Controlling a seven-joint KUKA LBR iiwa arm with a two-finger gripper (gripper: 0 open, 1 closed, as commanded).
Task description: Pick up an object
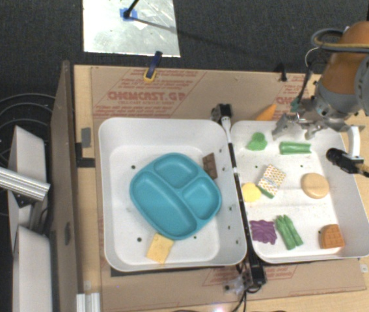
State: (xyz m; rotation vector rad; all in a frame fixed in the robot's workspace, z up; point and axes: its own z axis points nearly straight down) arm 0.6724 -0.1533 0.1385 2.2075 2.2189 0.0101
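Gripper (299, 123) is hovering over the right bin (360, 229), fingers spread open and holding nothing. Just below it, the green block (295, 148) is lying flat; probably light, stiff and smooth, best taken across its narrow sides.

Arm (360, 64) cut off by the right edge past the orange band; gripper (299, 123) blurred above the right bin's (360, 233) far rim, finger detail too smeared to read; brown block (209, 166) partly tucked behind the blue divided plate (174, 195); orange piece (267, 112) beyond the bins half hidden, perhaps a carrot toy; patterned box (271, 179) print too small to read; cables (2, 119) run off the left edge.
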